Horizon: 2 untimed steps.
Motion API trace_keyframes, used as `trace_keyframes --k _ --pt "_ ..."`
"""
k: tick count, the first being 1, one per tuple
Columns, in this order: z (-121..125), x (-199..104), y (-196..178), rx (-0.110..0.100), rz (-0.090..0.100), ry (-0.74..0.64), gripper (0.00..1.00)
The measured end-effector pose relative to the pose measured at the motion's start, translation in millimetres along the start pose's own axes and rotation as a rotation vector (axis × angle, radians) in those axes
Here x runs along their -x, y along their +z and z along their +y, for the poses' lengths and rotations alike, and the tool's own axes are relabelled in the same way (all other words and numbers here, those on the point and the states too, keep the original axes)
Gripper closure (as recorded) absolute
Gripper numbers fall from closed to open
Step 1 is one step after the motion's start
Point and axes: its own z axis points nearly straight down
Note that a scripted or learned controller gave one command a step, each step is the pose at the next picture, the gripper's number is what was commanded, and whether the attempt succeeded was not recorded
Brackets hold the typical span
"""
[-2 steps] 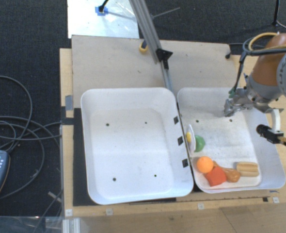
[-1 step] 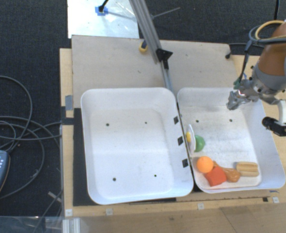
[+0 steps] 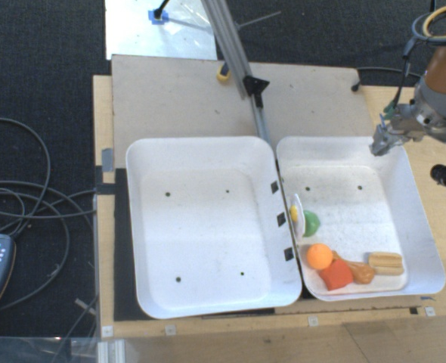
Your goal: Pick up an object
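The right bin [image 3: 404, 203] holds a cluster of small objects near its front. A green ball [image 3: 311, 222] lies against the left wall beside a white and yellow piece [image 3: 295, 212]. In front of it sit an orange ball [image 3: 320, 256], a red block [image 3: 336, 275], an orange carrot-like piece [image 3: 359, 271] and a tan bread-like stick [image 3: 385, 262]. My gripper [image 3: 382, 144] hangs over the bin's far right corner, well away from these objects, with nothing visible in it.
The left bin [image 3: 144, 203] sits beside the right one, sharing a middle edge with black clips. A slanted metal pole [image 3: 234, 44] crosses the back of the bench. Cables lie on the floor at left.
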Motion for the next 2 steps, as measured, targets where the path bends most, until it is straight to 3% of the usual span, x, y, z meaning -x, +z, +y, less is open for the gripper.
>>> trace_keyframes --k 1,2 --pt "1.2 -0.2 -4.1 -0.006 0.002 -0.003 1.00" --pt "5.8 -45.3 -12.7 -0.007 0.004 -0.006 1.00"
